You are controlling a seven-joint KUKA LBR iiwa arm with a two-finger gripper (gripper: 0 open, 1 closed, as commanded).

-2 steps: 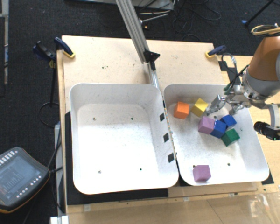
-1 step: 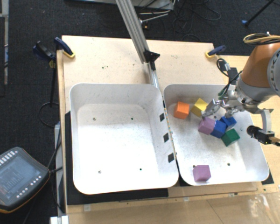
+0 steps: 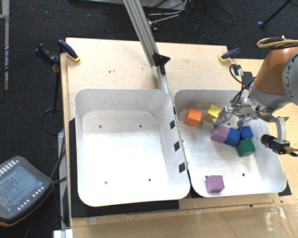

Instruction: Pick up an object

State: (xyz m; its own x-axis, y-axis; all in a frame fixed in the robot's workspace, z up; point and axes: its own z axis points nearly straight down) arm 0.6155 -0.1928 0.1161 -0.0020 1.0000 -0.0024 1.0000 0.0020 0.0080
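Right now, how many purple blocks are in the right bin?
2. One purple block sits in the cluster beside the blue block, just below the tool. The other lies alone near the bin's front edge. The arm could hide more.

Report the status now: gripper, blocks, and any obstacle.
Gripper low in right bin, over block cluster. Yellow block and purple block beside it; nothing seen held. Blue and green blocks crowd close.

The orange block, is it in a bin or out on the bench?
In. The small orange cube sits on the floor of the right shallow white bin, near its left wall, apart from the other blocks.
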